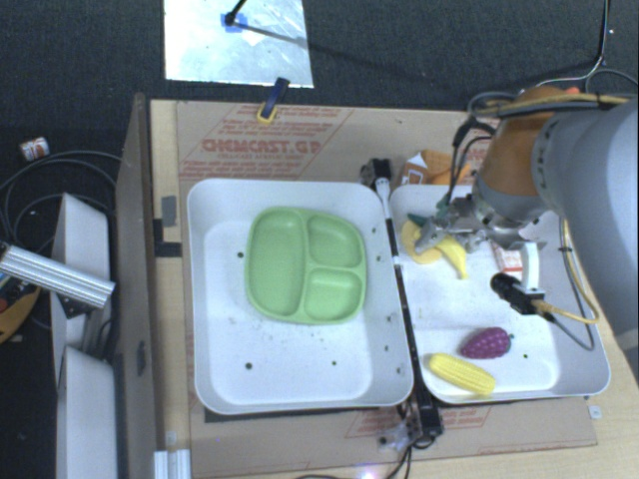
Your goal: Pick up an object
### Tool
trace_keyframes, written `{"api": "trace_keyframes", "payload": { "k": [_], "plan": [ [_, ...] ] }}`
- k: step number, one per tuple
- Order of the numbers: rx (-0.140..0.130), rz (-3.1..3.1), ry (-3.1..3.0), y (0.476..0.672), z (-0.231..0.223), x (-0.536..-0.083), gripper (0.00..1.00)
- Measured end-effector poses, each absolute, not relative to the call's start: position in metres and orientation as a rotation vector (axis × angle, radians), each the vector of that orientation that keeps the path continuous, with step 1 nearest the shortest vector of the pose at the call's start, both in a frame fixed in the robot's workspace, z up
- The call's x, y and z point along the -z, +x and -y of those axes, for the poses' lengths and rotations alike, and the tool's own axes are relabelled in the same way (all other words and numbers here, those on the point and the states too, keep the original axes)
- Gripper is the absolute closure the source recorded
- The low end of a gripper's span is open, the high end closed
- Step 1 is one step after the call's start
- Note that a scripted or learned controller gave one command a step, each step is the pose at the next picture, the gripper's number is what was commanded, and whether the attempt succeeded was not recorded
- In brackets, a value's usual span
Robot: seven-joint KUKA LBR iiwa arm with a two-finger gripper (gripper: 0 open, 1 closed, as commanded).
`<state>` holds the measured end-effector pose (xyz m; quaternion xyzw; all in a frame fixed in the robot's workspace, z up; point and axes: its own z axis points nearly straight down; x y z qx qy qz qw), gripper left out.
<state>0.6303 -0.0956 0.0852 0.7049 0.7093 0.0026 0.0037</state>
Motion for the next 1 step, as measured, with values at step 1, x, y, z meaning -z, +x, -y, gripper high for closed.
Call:
{"api": "trace_keyframes", "payload": {
  "k": [1],
  "plan": [
    [-0.008, -2.225, 2.211, 0.6284, 0.0952, -0.0965, 1.00]
  ]
}}
